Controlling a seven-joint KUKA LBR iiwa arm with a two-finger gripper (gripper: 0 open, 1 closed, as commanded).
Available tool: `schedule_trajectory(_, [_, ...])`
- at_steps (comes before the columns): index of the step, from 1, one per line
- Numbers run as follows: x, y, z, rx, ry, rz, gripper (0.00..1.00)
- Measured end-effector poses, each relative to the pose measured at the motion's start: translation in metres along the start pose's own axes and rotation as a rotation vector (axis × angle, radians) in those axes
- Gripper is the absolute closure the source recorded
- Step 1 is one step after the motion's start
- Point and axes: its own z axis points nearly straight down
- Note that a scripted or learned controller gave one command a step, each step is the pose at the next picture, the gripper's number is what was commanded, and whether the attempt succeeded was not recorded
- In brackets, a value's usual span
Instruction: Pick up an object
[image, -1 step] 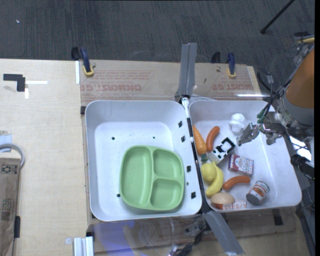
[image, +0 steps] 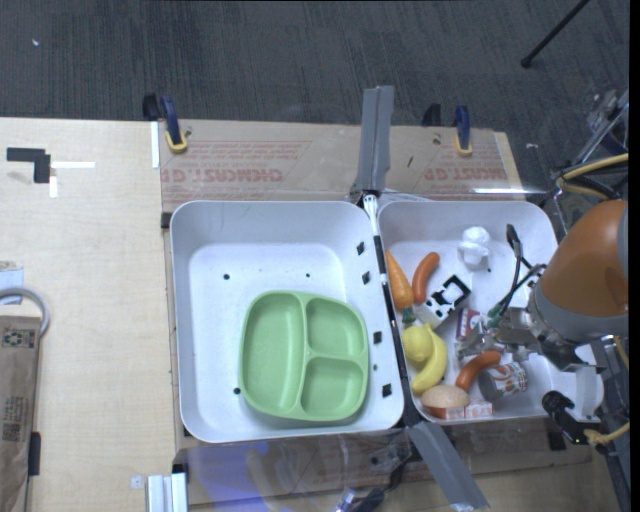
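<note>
Left bin (image: 200, 300): green divided plate (image: 305, 355), well left of the pincer.

Right bin (image: 540, 225), left to right: carrot (image: 399, 282) and red sausage (image: 426, 271), up-left of the pincer; yellow banana (image: 430, 365) and bread roll (image: 446, 399), left and below-left; second sausage (image: 477, 367), just beside and below it.

Pincer (image: 492, 335): low over the clutter, near that second sausage; nothing visibly pinched, and whether it is spread or pressed together I cannot tell.

Step, judged: descent and reach, no pick made. Next move calls for settling on one item, likely the nearby sausage, closing, then lifting clear.
</note>
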Motion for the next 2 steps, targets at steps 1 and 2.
schedule_trajectory(1, [0.0, 0.002, -0.01, -0.005, 0.0, 0.004, 1.0])
schedule_trajectory(2, [0.072, 0.035, -0.1, 0.0, -0.002, 0.2, 1.0])
